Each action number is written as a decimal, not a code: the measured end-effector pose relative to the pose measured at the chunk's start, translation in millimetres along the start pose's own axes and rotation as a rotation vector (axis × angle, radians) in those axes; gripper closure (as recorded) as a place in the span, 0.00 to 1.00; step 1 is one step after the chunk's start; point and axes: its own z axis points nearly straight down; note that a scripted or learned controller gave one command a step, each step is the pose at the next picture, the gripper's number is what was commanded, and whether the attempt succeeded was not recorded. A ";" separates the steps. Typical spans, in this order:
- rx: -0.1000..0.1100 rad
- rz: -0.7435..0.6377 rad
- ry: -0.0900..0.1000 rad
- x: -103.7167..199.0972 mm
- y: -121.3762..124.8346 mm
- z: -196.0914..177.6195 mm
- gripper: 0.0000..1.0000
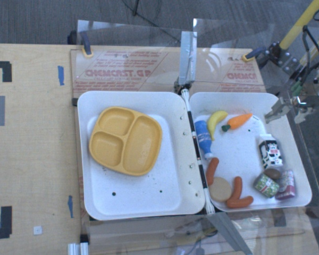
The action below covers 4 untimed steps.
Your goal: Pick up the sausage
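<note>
Sausages (239, 201) sit untouched at the near edge of the right bin (300, 158), one lying flat with another leaning on it, next to a round tan patty (220, 188); a third red one (211, 171) lies by the divider. I see the end effector (283, 108) parked over the bin's far right corner, holding nothing; whether it's open or closed I can't tell. My read: pick not started, approach, descent and grasp all remain.

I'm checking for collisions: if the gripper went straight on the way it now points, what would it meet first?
Likely the carrot: the gripper points left over the right bin's upper corner. Its height is unclear, so it might pass above.
</note>
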 end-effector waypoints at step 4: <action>0.003 -0.019 0.001 71.3 -79.6 167.7 0.00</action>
